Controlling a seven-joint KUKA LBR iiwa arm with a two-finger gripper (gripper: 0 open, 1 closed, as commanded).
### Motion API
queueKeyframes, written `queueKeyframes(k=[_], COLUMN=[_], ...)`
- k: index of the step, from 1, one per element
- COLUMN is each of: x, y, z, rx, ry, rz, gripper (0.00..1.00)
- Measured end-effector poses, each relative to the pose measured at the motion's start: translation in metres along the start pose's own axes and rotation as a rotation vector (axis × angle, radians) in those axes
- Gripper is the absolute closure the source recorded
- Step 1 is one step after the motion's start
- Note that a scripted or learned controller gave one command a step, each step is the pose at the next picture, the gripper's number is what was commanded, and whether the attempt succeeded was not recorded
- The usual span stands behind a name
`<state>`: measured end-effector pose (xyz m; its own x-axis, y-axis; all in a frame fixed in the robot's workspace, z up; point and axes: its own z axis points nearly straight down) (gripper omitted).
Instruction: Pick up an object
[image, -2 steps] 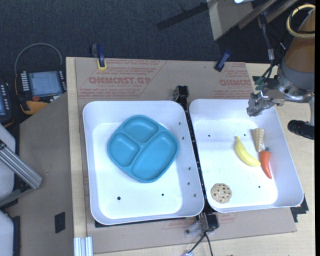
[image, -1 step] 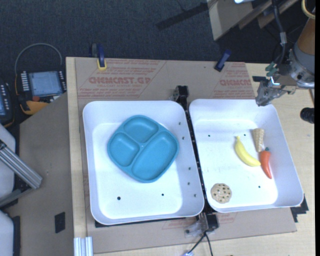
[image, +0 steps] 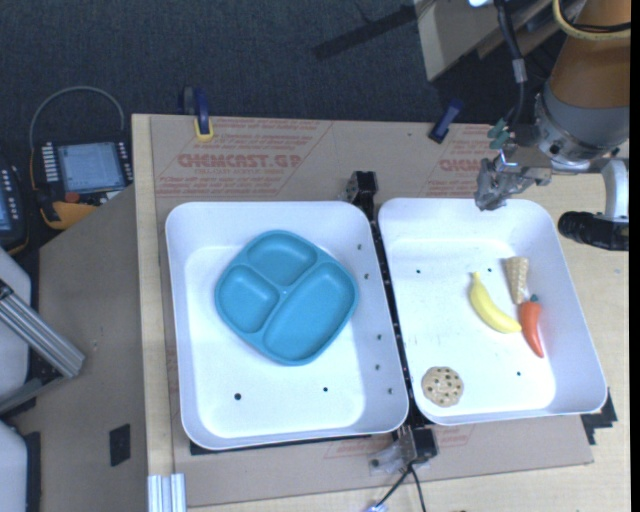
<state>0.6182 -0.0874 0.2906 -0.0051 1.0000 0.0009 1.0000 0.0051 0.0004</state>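
Yellow plastic banana (image: 493, 304) lies untouched in right white bin (image: 570, 385), beside orange carrot (image: 533, 325); gripper (image: 492, 193) hovers over bin's back rim, holding nothing — approach step, next needs descent onto banana.

- We see our arm (image: 590, 70) entering at the upper right corner of the camera view, its orange band broad and close to the lens.
- Below the band, we see the grey wrist section slanting down and to the left.
- Our gripper (image: 491, 195) hangs at the end of it, pointing downward.
- We see nothing held between its tips.
- It appears small and dark, so we cannot judge how its tips are set.
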Motion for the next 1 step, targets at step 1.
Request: queueKeyframes(k=[1], x=[0.05], y=[-0.0113], z=[0.0173], rx=[0.004], ry=[0.001], rz=[0.0], gripper=[1.0])
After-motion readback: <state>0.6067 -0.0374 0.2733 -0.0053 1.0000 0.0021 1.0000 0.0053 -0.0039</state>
